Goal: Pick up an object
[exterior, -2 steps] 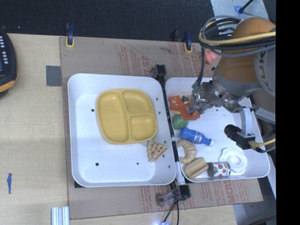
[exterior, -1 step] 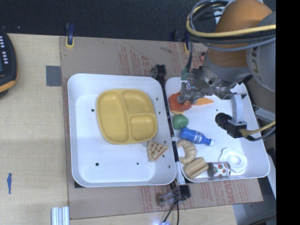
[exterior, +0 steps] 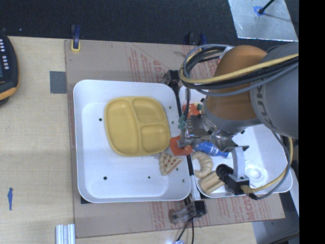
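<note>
Nearest your view, the grey arm (exterior: 254,95) with its orange band hangs over the right bin (exterior: 277,187), hiding most of it; you cannot tell how the jaws of its gripper (exterior: 189,136) stand. You have two white bins side by side. You count three things in the left bin (exterior: 91,182): one yellow divided tray (exterior: 136,125), one waffle-patterned wedge (exterior: 169,162) and one small red piece (exterior: 177,146) at the dividing wall. Showing in the right bin are one tan croissant-like piece (exterior: 204,164), one blue item (exterior: 210,149), one white round piece (exterior: 255,175).
</note>
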Tool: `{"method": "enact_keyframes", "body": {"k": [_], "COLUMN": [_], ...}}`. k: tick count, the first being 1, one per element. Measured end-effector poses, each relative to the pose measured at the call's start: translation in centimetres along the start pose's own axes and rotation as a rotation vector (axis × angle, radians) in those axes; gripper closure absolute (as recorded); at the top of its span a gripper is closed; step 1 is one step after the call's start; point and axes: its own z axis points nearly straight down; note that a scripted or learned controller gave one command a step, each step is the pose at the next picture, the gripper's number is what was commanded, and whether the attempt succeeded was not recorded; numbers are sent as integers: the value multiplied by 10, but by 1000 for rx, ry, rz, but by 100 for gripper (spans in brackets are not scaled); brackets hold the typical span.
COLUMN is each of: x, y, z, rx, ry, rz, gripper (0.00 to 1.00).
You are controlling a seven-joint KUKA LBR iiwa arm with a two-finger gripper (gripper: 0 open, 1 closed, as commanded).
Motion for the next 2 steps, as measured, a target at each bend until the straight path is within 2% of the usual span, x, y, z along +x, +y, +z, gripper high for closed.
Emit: {"method": "enact_keyframes", "body": {"k": [1, 2], "x": [62, 51], "y": [-9, -12], "z": [40, 86], "rx": [-4, -4], "ry": [-1, -3], "rz": [-2, 7], "gripper": [100, 100]}}
